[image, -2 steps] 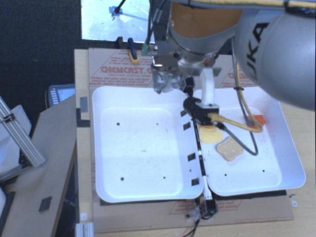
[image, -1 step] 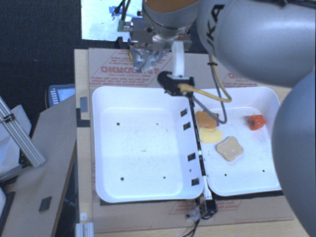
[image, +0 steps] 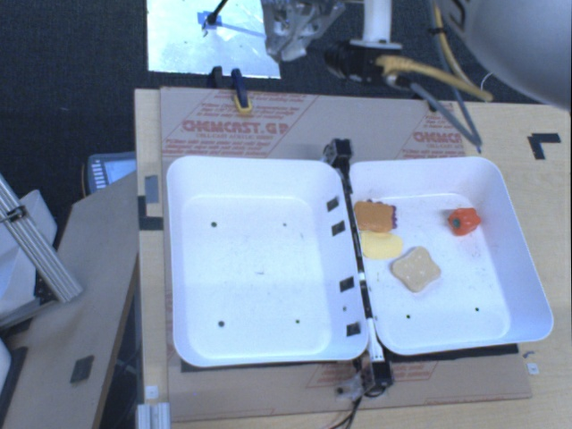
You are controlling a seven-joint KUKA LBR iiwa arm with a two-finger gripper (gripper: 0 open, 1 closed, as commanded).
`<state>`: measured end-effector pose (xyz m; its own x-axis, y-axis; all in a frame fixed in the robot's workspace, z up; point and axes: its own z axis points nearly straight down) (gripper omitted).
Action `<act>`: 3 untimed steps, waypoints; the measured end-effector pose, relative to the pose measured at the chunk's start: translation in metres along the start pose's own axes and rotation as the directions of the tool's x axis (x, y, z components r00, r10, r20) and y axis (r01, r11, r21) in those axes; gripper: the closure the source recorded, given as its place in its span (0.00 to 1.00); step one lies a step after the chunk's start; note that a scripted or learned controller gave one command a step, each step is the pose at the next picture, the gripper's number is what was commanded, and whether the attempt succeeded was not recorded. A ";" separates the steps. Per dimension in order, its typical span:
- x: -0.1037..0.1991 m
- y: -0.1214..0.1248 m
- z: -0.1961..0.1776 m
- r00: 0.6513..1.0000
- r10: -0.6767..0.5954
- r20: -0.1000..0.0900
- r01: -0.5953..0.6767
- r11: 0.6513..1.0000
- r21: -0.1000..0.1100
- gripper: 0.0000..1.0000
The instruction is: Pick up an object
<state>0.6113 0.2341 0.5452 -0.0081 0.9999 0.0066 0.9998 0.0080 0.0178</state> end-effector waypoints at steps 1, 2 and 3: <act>0.000 0.000 0.010 1.000 0.000 0.006 -0.001 1.000 0.016 0.00; 0.001 0.000 -0.002 1.000 -0.004 0.004 0.004 1.000 0.013 1.00; -0.001 0.035 0.012 1.000 0.007 0.006 -0.007 1.000 0.016 1.00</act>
